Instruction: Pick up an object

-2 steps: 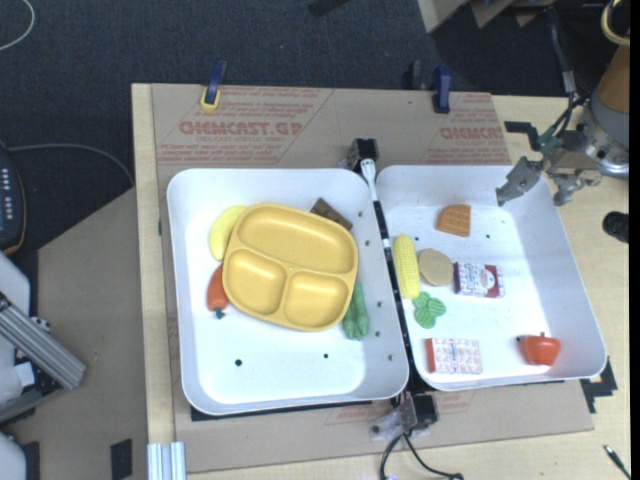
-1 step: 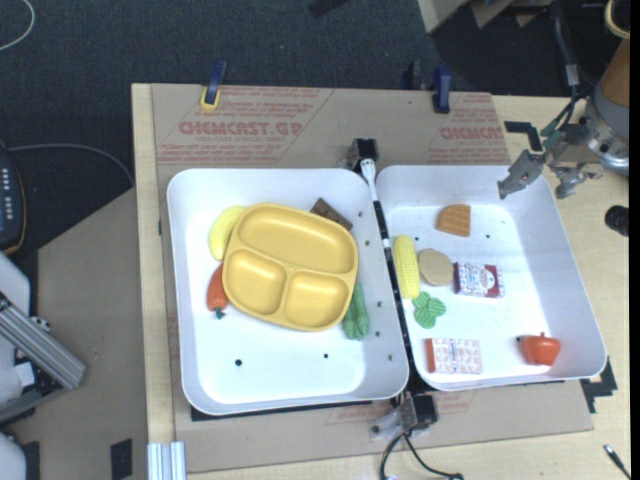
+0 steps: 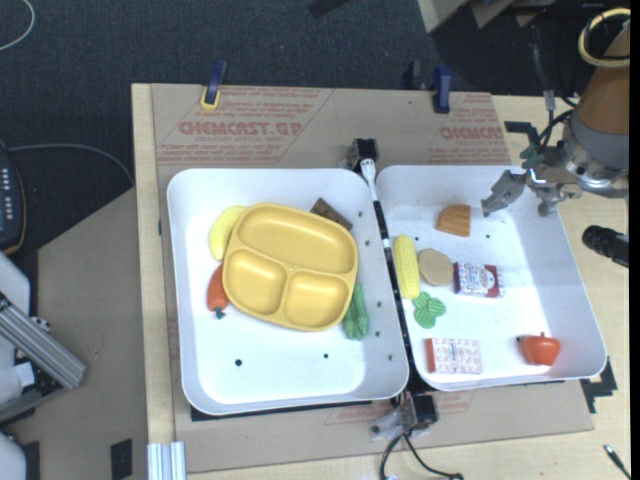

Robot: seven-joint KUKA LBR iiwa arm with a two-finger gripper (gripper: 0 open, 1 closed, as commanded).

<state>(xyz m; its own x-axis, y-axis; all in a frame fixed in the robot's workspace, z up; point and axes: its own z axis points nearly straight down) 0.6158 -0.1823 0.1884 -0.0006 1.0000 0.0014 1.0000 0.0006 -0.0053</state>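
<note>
My gripper (image 3: 523,197) hangs over the far right corner of the right bin (image 3: 570,268), open, with nothing between its fingers. The nearest object is an orange-brown bread piece (image 3: 454,220), just left of and a little nearer than the left fingertip (image 3: 497,197). Further down the right bin lie a corn cob (image 3: 406,266), a tan round biscuit (image 3: 435,266), a small red-and-white packet (image 3: 477,280), a green leafy piece (image 3: 429,310), a red-and-white box (image 3: 454,355) and a red tomato-like toy (image 3: 541,348).
The left bin (image 3: 200,368) holds a yellow divided plate (image 3: 290,266), with a yellow banana (image 3: 225,230), a red-orange piece (image 3: 216,291), a brown item (image 3: 330,211) and a green item (image 3: 356,316) around it. The bins meet along a ridge (image 3: 385,258).
</note>
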